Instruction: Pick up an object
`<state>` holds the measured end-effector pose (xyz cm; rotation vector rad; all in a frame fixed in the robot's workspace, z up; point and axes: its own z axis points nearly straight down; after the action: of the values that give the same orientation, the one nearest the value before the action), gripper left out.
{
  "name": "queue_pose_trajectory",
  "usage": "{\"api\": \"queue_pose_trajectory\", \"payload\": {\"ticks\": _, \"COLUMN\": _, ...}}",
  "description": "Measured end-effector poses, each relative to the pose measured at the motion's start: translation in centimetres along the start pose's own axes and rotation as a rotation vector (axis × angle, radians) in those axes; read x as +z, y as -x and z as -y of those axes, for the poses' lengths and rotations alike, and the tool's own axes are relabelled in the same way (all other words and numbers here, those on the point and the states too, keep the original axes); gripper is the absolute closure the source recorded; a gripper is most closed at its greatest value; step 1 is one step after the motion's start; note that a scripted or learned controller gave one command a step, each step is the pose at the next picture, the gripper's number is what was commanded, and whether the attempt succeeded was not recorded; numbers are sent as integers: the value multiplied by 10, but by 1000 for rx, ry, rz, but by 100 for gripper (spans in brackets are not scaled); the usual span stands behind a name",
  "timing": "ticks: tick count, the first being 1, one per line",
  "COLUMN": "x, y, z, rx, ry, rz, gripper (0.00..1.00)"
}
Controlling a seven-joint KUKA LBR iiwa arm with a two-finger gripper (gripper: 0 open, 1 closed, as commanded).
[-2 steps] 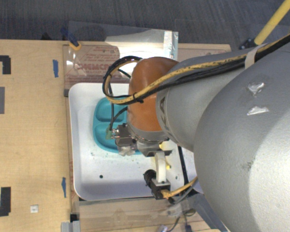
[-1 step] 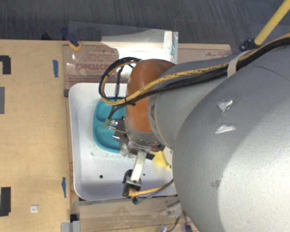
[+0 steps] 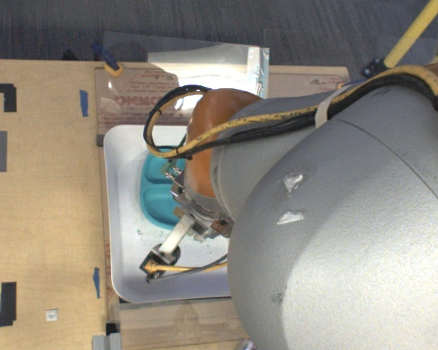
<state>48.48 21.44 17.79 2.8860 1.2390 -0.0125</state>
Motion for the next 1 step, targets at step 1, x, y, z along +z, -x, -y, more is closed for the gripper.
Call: {"api": "queue_pose_trajectory", "payload": {"ticks": 1, "x": -94, "y": -5, "z": 11, "rx": 291, "ry": 2, "rz": -7, "gripper": 100}}
